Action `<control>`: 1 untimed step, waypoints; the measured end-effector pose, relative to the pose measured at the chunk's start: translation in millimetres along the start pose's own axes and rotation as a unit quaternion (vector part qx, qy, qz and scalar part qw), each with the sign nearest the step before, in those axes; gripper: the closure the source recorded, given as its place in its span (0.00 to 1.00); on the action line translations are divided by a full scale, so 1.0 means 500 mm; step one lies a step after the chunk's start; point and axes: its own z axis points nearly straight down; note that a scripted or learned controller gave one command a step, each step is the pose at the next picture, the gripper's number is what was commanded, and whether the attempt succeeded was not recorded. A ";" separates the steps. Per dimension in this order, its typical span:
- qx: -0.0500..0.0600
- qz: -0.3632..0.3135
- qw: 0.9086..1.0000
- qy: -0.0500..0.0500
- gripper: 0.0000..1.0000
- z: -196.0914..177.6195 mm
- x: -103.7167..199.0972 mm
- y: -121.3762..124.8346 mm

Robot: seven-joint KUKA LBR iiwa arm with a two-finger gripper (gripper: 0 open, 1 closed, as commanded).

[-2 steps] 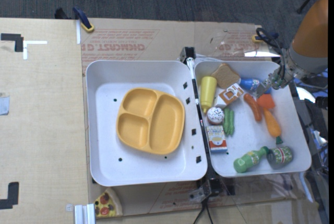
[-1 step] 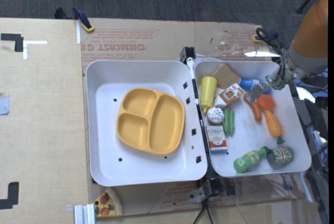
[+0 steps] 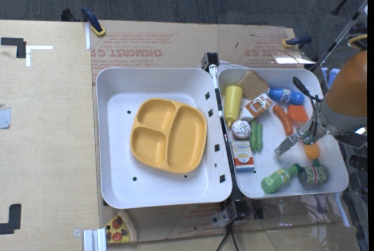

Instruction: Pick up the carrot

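Two shallow white plastic bins sit side by side. The left bin (image 3: 111,144) holds a yellow divided plate (image 3: 169,134). In the right bin (image 3: 336,150), the grey two-finger gripper (image 3: 287,144) hangs slightly open, grasping nothing, near the small orange carrot (image 3: 311,151).

The gripper (image 3: 290,143) hangs low in the right bin (image 3: 334,184), beside the carrot (image 3: 312,151).

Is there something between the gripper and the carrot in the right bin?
Nothing visible. The gripper hangs low in the right bin, beside the carrot, with bare bin floor between them. The green bottle lies nearer the camera, off that line.
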 end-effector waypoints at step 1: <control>-0.001 0.001 1.000 -0.001 1.00 -0.018 -0.002 0.002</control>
